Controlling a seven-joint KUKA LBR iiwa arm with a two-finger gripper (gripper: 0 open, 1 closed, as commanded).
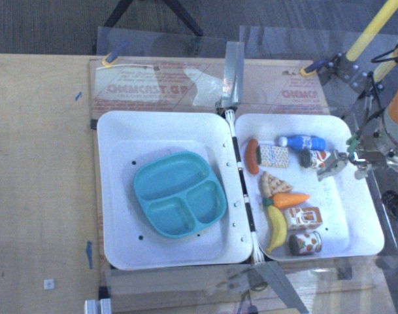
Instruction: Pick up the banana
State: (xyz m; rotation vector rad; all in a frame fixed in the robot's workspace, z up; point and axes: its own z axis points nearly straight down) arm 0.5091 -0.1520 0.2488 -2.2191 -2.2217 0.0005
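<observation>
Claw (336, 164): we see it low over the right bin (355, 241), near its right wall; we cannot tell how far open it is, and nothing shows between its fingers
Banana (276, 229): down-left of the claw in the camera view, well apart, near the bin's left wall
Long axis: runs roughly away-to-near, slightly curved
Neighbours: carrot (291, 199) just above its top end, two small cans (303, 217) touching or just beside its right flank
Judgement: we expect a move down-left, fingers set across the banana
Other: blue divided plate (179, 193) in the left bin
</observation>
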